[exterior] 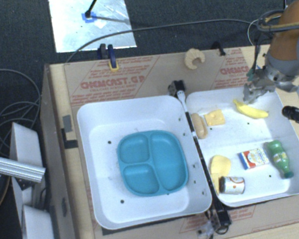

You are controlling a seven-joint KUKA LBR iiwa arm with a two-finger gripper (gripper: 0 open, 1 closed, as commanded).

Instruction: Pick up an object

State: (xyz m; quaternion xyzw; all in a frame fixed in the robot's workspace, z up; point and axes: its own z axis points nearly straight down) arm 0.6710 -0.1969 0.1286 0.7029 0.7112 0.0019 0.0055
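My gripper (pixel 249 96) hangs over the far right corner of the right bin (pixel 298 189), just above the left end of a yellow banana (pixel 251 110). Nothing shows between its fingers. In the same bin lie a yellow cheese wedge (pixel 214 118), a tan bread roll (pixel 198 126) against the left wall, a yellow pear-like piece (pixel 219 166), a small can (pixel 232 185), a red and white carton (pixel 253 158) and a green bottle (pixel 278 158). The left bin (pixel 96 150) holds a blue divided plate (pixel 152 162).
A tan doughnut-shaped object (pixel 194 58) rests on the cardboard behind the bins. A blue and yellow clamp (pixel 109 56) stands at the board's far edge. A black clip (pixel 178 89) sits at the seam between the bins. Cables run across the floor beyond.
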